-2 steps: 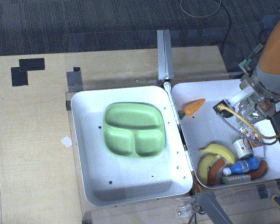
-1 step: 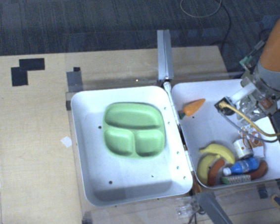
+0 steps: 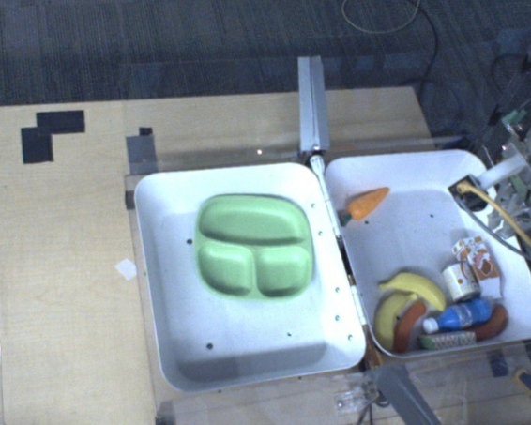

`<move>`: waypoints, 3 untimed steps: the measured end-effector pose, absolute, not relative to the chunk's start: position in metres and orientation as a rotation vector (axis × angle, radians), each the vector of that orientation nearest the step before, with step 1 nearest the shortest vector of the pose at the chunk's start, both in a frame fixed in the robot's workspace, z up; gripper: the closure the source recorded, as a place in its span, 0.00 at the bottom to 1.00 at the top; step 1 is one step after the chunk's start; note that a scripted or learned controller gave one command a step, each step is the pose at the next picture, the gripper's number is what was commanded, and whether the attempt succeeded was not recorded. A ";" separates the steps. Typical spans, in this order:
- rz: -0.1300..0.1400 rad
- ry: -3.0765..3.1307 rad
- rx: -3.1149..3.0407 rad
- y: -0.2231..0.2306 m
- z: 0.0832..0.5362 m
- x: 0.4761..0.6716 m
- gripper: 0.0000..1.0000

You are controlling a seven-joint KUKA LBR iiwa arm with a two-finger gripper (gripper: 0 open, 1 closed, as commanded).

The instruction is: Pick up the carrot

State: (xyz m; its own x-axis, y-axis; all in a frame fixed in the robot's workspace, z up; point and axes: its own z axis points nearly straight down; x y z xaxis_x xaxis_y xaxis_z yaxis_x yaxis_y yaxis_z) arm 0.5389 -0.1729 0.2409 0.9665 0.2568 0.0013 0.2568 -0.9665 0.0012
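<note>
I see the carrot (image 3: 367, 203) lying untouched in the right bin (image 3: 418, 228) near the divider, well apart from my tool (image 3: 513, 192) at the bin's right edge, whose state I cannot tell, so the whole pick is left.

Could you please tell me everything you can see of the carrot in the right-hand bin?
The carrot is a small orange cone with a dull green stub at its wide end, smooth like a plastic toy. It lies flat on the floor of the right bin, in the far corner on the side next to the left bin, stub towards the divider and tip pointing away from it. It looks intact, lies apart from the other items in that bin, and nothing grips it.
</note>
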 end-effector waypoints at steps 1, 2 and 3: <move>0.003 0.880 3.016 -0.139 0.236 0.564 1.00; 0.003 0.326 3.125 -0.167 0.218 0.538 1.00; 0.002 0.326 3.126 -0.122 0.230 0.531 1.00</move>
